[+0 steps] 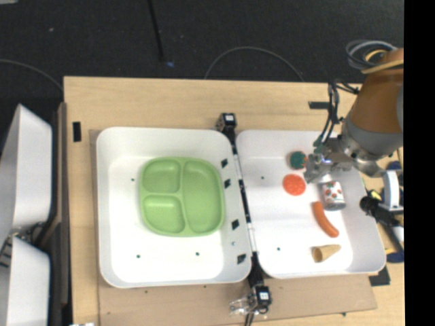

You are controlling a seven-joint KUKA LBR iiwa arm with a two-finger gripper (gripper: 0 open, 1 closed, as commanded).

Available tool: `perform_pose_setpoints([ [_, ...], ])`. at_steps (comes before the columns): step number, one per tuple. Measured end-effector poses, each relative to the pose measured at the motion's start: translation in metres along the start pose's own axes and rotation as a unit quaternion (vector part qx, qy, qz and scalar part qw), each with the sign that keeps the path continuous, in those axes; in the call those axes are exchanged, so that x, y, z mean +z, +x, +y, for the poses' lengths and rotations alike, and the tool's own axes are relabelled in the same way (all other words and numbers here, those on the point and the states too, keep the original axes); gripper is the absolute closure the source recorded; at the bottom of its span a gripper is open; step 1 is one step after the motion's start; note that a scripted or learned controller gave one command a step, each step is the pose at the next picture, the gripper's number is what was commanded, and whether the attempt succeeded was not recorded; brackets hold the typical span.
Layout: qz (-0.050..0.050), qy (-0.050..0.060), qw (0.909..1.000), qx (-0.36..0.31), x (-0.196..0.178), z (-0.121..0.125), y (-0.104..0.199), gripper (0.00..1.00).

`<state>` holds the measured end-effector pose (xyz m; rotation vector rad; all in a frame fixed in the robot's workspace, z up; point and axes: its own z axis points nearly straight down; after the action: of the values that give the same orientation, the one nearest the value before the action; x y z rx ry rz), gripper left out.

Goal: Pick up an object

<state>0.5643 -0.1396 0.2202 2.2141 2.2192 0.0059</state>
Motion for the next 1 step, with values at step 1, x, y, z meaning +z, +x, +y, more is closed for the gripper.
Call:
perform_pose_setpoints([
  [1, 0.0, 0.0, 1.0, -0.001, -0.0539, 0.0018, -0.0012, 1.0],
])
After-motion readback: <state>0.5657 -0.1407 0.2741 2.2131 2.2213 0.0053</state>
